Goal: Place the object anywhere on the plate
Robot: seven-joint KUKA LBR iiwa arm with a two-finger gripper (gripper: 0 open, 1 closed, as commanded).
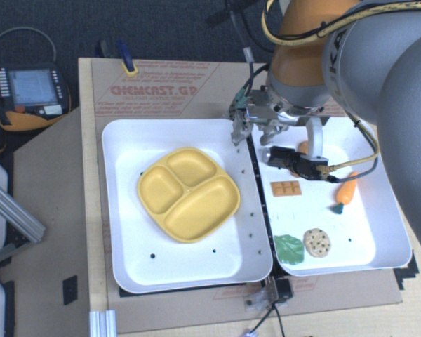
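A yellow plate (189, 193) with three compartments lies in the left bin (126, 258), and nothing rests on it. In the right bin (379, 248) lie a tan cracker (286, 188), an orange carrot (345, 192), a green leaf (289, 248) and a round cookie (316, 242). My gripper (251, 133) hangs over the divider between the bins, at their far end, above and right of the plate. It is open, with nothing between its fingers. A small orange thing (303, 147) peeks out behind the wrist.
The arm's grey and orange body (316, 41) covers the far right corner of the right bin. A cardboard sheet (161, 86) lies under both bins. A pendant with a screen (29, 93) sits off the bench at the left.
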